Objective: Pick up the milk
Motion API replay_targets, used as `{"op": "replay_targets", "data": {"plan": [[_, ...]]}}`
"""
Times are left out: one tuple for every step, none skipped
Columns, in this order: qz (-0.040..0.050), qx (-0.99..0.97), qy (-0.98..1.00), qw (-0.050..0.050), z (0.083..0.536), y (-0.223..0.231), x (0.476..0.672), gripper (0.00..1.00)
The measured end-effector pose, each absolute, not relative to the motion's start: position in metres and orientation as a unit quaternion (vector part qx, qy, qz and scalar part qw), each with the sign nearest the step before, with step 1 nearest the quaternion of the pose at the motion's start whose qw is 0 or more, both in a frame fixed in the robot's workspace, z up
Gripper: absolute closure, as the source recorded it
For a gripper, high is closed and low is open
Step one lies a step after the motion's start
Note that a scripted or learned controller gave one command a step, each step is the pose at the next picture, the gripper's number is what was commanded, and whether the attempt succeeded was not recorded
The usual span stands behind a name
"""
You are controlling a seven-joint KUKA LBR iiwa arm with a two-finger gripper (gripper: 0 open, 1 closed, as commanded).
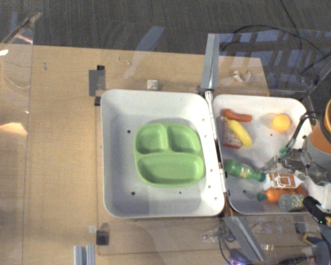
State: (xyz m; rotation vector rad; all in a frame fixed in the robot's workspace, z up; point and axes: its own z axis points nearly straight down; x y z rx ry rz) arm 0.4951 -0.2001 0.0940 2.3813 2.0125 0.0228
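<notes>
We see the milk, a small carton, in the right bin beside a green bottle. The pincer hangs above it, presumably for a grasp; its opening we cannot tell.

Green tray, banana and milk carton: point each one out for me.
green tray [169, 154]: camera view, on its large lower compartment.
banana [240, 133]: camera view, on its yellow middle.
milk carton [282, 180]: camera view, on its white printed face.

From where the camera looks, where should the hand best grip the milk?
Probably across the milk carton, on its long sides, from straight above: it seems to lie flat, with the green bottle and an orange item crowding it sideways.
</notes>
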Motion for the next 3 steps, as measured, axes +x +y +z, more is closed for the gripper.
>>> {"op": "replay_targets", "data": {"plan": [[0.0094,0.763,0.646,0.017,0.106,-0.201,0.499,1.00],[0.0093,0.763,0.646,0.016,0.106,-0.201,0.498,0.00],[0.0056,0.710,0.704,0.015,0.094,-0.159,0.495,0.00]]}}
